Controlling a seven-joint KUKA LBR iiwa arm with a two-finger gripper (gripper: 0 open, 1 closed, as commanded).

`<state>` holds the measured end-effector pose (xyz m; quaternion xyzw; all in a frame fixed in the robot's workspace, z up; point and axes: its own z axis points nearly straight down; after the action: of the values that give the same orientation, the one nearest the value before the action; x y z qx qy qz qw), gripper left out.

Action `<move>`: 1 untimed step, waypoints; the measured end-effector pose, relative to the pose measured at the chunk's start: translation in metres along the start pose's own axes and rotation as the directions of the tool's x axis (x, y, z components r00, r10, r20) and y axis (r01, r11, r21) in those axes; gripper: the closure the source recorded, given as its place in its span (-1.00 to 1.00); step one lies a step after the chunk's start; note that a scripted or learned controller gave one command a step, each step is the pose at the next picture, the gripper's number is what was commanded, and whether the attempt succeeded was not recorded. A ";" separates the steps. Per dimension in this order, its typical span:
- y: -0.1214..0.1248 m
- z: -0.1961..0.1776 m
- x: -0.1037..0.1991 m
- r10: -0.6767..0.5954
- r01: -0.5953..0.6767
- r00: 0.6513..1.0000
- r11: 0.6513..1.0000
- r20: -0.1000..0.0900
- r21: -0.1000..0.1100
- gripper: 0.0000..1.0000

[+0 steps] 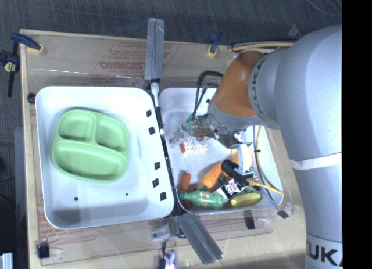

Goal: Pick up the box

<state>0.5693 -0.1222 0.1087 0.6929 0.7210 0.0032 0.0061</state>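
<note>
In the right bin (174,102), a small white box (193,145) with red-orange print lies on the floor near the middle. My gripper (195,127) reaches in from the right and hangs just above the box's upper edge, close to it. The grey wrist with its orange band (235,90) hides the space behind the gripper. I see nothing lifted off the bin floor.
The left bin (46,204) holds a green divided tray (93,144). Along the right bin's front lie an orange carrot (212,174), a small orange piece (185,180), a green bottle (200,199), a yellow banana (245,199) and a black-and-white item (232,182).
</note>
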 end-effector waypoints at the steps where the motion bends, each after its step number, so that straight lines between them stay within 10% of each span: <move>1: -0.008 0.010 0.001 -0.070 0.070 0.998 0.998 0.001 0.001 -1.00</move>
<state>0.5616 -0.1210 0.0988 0.6671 0.7450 0.0024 0.0062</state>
